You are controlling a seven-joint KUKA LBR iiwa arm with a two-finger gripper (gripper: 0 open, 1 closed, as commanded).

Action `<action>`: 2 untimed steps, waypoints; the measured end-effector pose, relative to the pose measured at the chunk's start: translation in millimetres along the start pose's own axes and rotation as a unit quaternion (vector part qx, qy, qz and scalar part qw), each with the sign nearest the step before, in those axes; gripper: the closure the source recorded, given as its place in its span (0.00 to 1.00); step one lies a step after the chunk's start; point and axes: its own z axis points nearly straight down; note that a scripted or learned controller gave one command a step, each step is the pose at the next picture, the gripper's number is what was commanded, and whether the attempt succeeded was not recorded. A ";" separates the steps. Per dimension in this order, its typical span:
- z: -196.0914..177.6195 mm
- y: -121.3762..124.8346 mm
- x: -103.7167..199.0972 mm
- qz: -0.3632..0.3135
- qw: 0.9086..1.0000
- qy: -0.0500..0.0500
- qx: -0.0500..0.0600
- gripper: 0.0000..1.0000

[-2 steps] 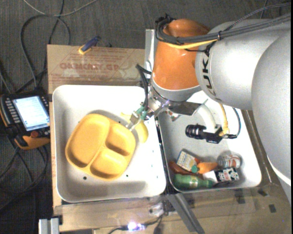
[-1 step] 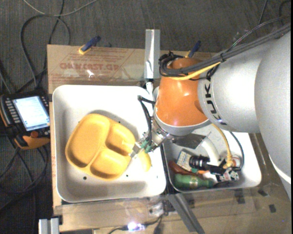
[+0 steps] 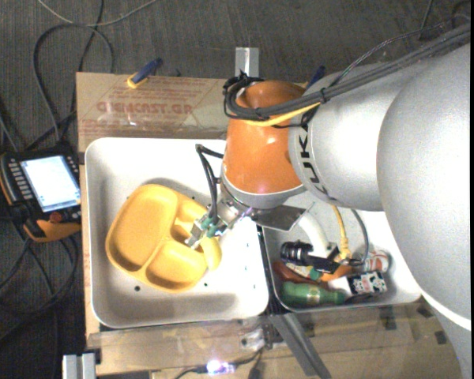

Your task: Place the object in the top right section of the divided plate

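Observation:
A yellow divided plate (image 3: 154, 239) lies tilted in the left white bin (image 3: 110, 306), with its sections facing up. My gripper (image 3: 205, 230) hangs over the plate's right rim, reaching down from the orange wrist band (image 3: 261, 148). A small yellow shape (image 3: 212, 252) sits just below the gripper against the plate's edge. I cannot tell whether it is a separate object or part of the plate, nor whether the gripper holds anything.
The right bin (image 3: 403, 294) holds a green bottle (image 3: 312, 295), a dark bottle (image 3: 302, 253) and a small printed box (image 3: 369, 283), partly under the arm. A cardboard sheet (image 3: 150, 109) lies behind the left bin. A teach pendant (image 3: 43, 184) rests off the bench at left.

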 end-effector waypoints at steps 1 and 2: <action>-0.2 -39.4 -10.6 -0.039 0.999 -0.001 0.000 1.00; 13.1 -5.2 -34.9 0.059 0.998 0.000 0.000 1.00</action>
